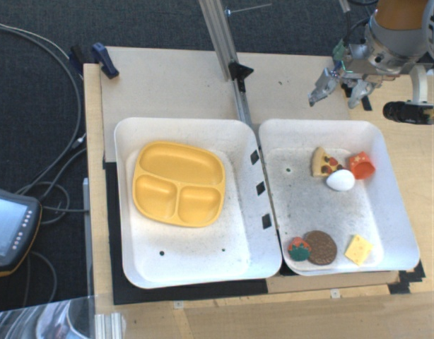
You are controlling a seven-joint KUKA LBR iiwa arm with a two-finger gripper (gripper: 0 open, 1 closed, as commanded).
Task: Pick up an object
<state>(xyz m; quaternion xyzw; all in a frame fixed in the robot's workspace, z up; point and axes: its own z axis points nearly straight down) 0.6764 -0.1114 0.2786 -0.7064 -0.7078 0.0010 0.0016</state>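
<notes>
Claw [342,90] hangs over bare table [174,83] beyond right bin [394,189] — fingers spread, apparently empty (view small). Nearest pick, pizza slice [321,162], lies nearer the camera, inside bin — white egg [340,181] beside it.

Right bin [386,154]: pizza slice [321,162], white egg [340,181], red cup [361,166], brown cookie [320,247], cheese wedge [358,249], possibly strawberry [299,248].

A yellow tray [179,183] lies in the left bin [196,267]. A blue clamp [104,59] grips the bench's [167,83] far left corner. A metal pole [220,27] rises from its far edge.
</notes>
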